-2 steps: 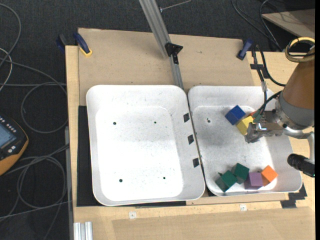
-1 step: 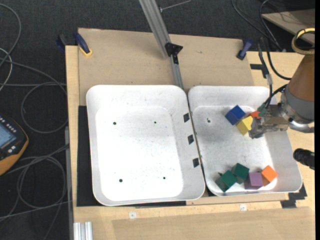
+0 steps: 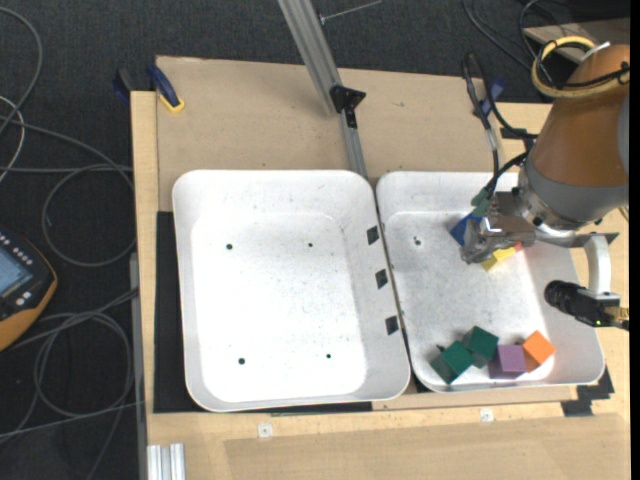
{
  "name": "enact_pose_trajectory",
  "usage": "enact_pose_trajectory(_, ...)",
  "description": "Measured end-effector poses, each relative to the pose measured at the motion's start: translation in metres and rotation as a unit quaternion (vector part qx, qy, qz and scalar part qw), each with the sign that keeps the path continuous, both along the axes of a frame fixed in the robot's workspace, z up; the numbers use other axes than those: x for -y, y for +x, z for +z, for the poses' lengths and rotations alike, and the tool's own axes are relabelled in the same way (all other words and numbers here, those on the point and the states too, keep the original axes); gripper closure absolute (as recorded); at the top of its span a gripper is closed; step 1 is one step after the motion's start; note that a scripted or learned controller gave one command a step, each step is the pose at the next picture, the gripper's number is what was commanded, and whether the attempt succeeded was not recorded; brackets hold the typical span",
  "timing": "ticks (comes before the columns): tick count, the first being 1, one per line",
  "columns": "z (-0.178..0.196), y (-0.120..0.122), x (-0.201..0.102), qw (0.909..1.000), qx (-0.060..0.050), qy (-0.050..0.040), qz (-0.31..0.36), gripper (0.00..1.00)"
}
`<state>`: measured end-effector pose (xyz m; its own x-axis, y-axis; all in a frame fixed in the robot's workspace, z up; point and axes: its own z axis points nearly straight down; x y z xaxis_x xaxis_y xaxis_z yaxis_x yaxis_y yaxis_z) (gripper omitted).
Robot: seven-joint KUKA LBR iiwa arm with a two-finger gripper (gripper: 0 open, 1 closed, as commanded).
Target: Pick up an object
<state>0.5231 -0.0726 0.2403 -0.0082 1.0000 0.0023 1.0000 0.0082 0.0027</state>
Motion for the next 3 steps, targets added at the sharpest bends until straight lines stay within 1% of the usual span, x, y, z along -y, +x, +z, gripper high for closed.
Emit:
enact_pose_trajectory(2, 0.010, 0.036, -0.100, 1.0000, 0.000, 0.0001, 0.000, 1.00)
enact_pose_trajectory(3, -0.002, 0.042, -0.146, 1.0000, -0.001, -0.0003, -0.001, 1.00)
